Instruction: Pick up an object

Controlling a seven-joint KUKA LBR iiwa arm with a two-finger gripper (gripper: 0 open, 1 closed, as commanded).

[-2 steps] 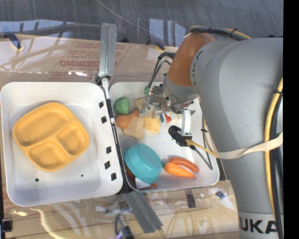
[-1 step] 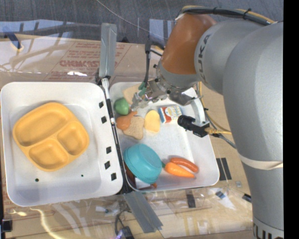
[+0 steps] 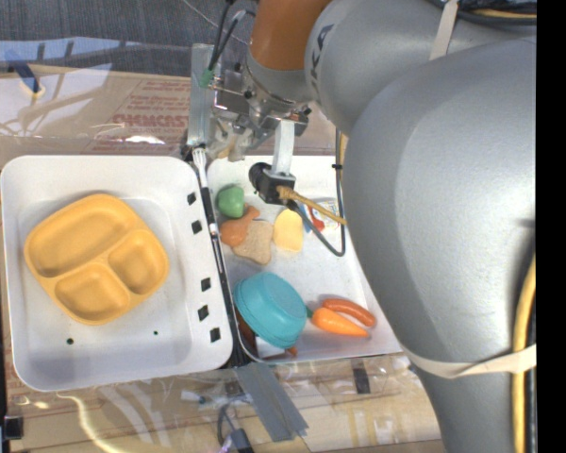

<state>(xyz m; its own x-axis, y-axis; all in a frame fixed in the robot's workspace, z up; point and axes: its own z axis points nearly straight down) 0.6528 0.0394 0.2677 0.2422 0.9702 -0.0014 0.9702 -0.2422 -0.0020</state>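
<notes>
My gripper [image 3: 228, 145] hangs over the far left corner of the right bin [image 3: 358, 262], close to the wall between the two bins. Just below it lies a small green ball [image 3: 230, 200]. Beside the ball are an orange piece [image 3: 234, 231], a tan bread slice [image 3: 258, 243] and a pale yellow piece [image 3: 289, 230]. Nearer the front sit a teal bowl [image 3: 272, 308], tipped against the bin's left wall, and an orange carrot [image 3: 338, 323] next to a red sausage [image 3: 349, 308]. I see nothing held in the gripper.
The left bin [image 3: 38, 347] holds a yellow divided plate [image 3: 96, 257]. The big grey arm covers the right side of the right bin. Cardboard and clear plastic sheeting lie behind the bins.
</notes>
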